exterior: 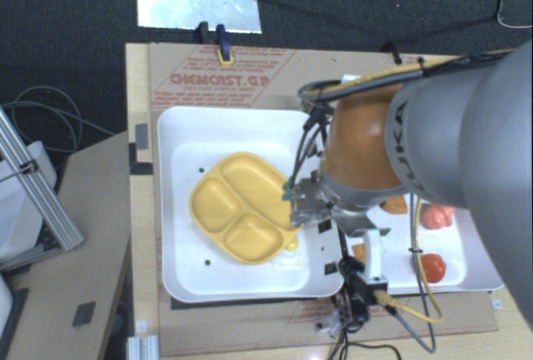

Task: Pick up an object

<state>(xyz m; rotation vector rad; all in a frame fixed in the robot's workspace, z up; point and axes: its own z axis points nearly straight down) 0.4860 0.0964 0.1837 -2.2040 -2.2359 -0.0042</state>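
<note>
A yellow three-compartment plate lies tilted in the left white bin. My gripper is low over the divide between the two bins, right at the plate's right edge. The grey wrist and orange band above it hide how it meets the plate. In the right bin lie a pink-red object, a red object and orange pieces, partly hidden by the arm.
The arm's bulk covers most of the right bin. Cables hang over the front edge of the bench. A cardboard sheet lies under the bins, with a blue clamp at the back.
</note>
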